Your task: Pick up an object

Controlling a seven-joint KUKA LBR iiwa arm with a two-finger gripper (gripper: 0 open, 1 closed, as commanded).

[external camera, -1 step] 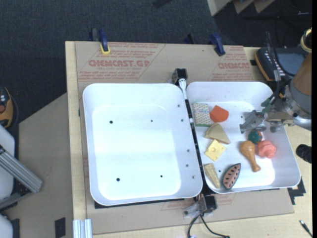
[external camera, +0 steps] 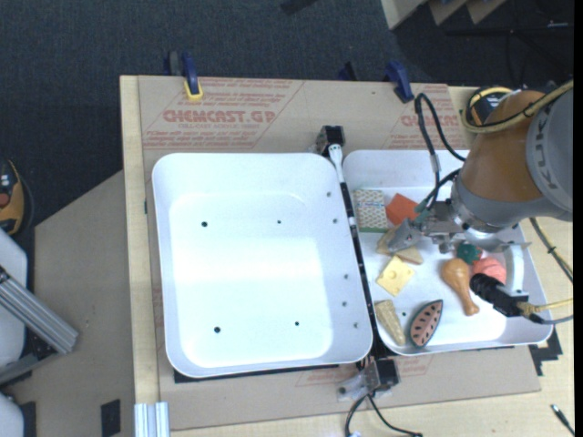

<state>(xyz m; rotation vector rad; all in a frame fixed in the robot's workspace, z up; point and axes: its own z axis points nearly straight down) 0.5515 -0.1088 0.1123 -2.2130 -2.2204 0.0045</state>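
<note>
Two bins: left bin [external camera: 250, 262] bare, right bin [external camera: 510, 330] crowded
Jaws [external camera: 412, 235]: near shared rim, grip state unclear
Cheese wedge [external camera: 395, 276]: just below

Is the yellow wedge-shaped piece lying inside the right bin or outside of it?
Inside. The yellow wedge lies on the floor of the right bin, within its white rim, near the left wall, apart from the gripper.

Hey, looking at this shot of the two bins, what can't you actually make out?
- Jaws of the gripper: hidden under the grey and orange arm, camera view.
- Pink rounded object: partly covered by the wrist.
- Patterned square card: print too small.
</note>
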